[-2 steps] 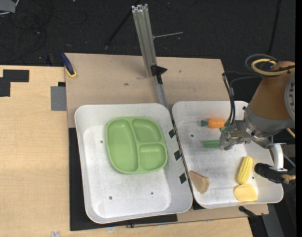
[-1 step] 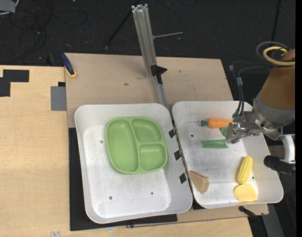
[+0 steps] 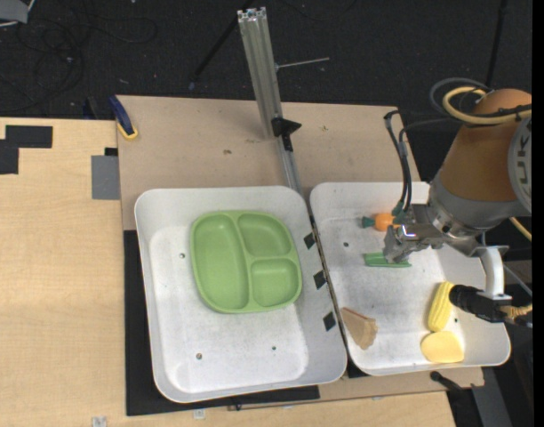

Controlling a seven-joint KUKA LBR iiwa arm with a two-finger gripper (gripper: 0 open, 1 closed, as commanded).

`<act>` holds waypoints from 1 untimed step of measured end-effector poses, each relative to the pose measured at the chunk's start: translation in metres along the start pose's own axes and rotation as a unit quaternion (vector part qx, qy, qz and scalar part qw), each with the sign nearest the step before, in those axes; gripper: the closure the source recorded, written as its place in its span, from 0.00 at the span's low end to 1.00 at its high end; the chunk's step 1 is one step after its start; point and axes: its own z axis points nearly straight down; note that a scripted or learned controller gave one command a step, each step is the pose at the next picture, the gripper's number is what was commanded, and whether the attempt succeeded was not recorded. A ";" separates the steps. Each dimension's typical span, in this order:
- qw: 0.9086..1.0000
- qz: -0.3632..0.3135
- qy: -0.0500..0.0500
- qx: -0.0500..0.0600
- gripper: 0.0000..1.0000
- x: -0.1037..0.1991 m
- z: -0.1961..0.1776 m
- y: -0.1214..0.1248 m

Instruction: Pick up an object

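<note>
Green strip [image 3: 385, 260] is my best guess at what the arm is after: a thin flat piece lying on the floor of the right bin [image 3: 343, 205], just under the pincer [image 3: 402, 244]. The pincer hangs low over that bin, its tip at or very near the strip's right end, but from where I stand I cannot tell whether it is spread or pressed together, and I see nothing lifted between its tips. The strip looks flat on the bin floor, so I would judge the pick not yet made: the arm has reached the spot, and closing, gripping and lifting are all left.

A small orange piece [image 3: 380, 222] sits just beside the pincer on its far side. Nearer the front of the same bin lie a tan wedge [image 3: 361, 328], a yellow cob-like thing [image 3: 440, 305] and a pale yellow lump [image 3: 443, 347], all well apart from the pincer and resting on the bin floor.

The left bin [image 3: 165, 345] carries a green divided plate [image 3: 246, 261], far from the arm. Both bins rest side by side on the tabletop [image 3: 50, 265].
</note>
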 end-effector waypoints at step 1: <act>1.000 0.001 -0.001 0.000 1.00 0.055 0.003 -0.003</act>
